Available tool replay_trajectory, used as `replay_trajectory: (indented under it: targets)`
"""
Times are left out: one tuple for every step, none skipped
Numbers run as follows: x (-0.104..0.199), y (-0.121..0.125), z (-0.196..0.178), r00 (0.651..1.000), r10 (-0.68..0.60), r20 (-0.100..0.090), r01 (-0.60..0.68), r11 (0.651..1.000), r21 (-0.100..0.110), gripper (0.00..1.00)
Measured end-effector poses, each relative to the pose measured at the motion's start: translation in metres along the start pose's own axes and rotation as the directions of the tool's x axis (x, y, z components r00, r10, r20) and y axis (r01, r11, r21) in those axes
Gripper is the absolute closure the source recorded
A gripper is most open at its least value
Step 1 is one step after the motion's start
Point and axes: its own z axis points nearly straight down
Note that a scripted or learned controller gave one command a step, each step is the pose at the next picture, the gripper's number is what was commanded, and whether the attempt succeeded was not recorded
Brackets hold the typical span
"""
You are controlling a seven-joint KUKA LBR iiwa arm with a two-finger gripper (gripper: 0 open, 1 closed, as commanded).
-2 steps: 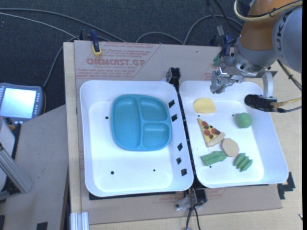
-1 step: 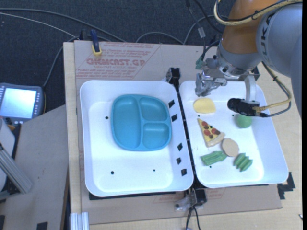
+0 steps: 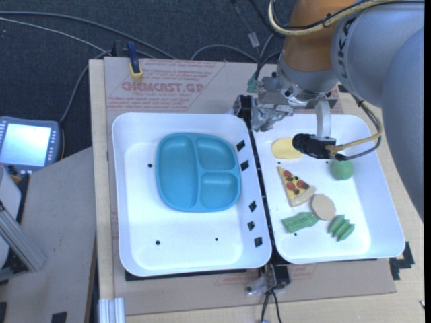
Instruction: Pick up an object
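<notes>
Your tool (image 3: pixel 264 115) sits over the far-left corner of the right shallow white bin (image 3: pixel 384 200); you cannot tell how open it is. The flat yellow oval piece (image 3: pixel 285 149) lies just nearer and rightward, lengthwise left-right.

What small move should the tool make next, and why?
Probably slide a little toward the yellow piece in the right bin, then lower. The tool sits above the bins' back rims near their shared edge, with no object beneath it; the yellow piece lies nearest.
</notes>
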Motion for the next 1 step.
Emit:
replay_trajectory:
  targets:
    - [0.0576, -0.0103, -0.0081, 1.000, -0.001, 0.000, 0.001, 1.000, 0.000, 1.00]
